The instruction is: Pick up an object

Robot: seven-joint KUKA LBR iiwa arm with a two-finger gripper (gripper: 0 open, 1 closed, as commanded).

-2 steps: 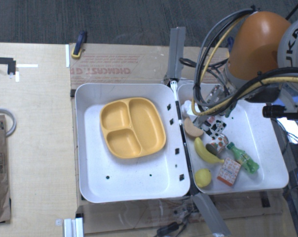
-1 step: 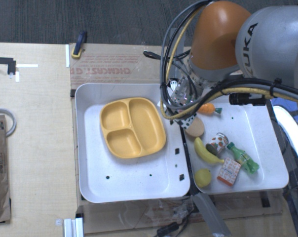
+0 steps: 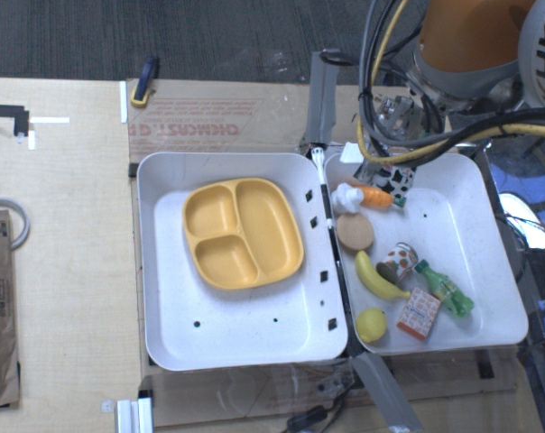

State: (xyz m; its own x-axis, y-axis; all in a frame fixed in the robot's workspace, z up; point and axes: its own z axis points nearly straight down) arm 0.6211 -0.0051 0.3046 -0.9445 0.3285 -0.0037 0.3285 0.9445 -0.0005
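Observation:
The right bin (image 3: 471, 197) holds several small items. An orange-and-white carrot-like toy (image 3: 366, 197) lies near its far left corner. Below it sit a round tan disc (image 3: 354, 232), a yellow banana (image 3: 375, 276), a lemon (image 3: 371, 324), a patterned cup (image 3: 401, 261), a green bottle (image 3: 446, 290) and a small red-orange box (image 3: 419, 314). My gripper (image 3: 392, 179) hangs low over the bin's far left corner, just above and right of the carrot toy, its tip partly masked by cables and the wrist. I see nothing held in it.
The left bin (image 3: 164, 323) carries a yellow divided plate (image 3: 243, 233). Thick cables and the orange-banded arm (image 3: 475, 21) loom over the right bin's far side. A cardboard sheet (image 3: 209, 115) lies behind the bins, and a brown bag (image 3: 0, 305) sits at the far left.

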